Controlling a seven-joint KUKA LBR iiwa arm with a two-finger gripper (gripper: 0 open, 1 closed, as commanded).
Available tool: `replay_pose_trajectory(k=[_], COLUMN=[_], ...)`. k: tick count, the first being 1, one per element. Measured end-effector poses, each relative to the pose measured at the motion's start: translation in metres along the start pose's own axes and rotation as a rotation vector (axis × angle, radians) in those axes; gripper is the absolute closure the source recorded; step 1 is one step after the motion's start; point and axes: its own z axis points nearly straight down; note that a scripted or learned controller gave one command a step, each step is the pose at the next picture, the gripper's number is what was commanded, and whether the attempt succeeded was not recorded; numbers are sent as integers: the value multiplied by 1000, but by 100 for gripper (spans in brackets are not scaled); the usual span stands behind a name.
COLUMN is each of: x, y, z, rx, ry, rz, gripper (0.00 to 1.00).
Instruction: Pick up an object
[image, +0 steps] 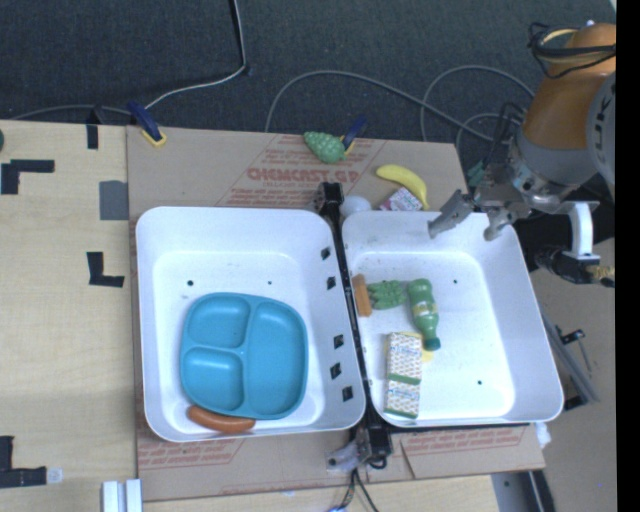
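In the left bin (160, 300) a blue divided plate (243, 355) lies with a sausage (220, 420) at its front edge, likely only stored there. The cardboard (260, 175) behind reads partly "CHEMCAST". In the right bin (510, 330) a green bottle (424, 312) and a patterned packet (404, 373) lie flat, free to be picked, while the gripper (468, 220) hangs over the back rim, fingers spread wide, holding nothing.

arm (570, 110): grey rounded casing with a wide orange band above the wrist | wrist: pale grey, ring-shaped | cables: thin black loops running over the top of the orange part | hand (470, 220): two slim dark grey fingers on a grey metal base
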Motion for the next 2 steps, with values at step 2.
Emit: replay_pose_trajectory(k=[2], x=[15], y=[-66], z=[157], rx=[-4], ry=[-1], rz=[1], gripper=[0])
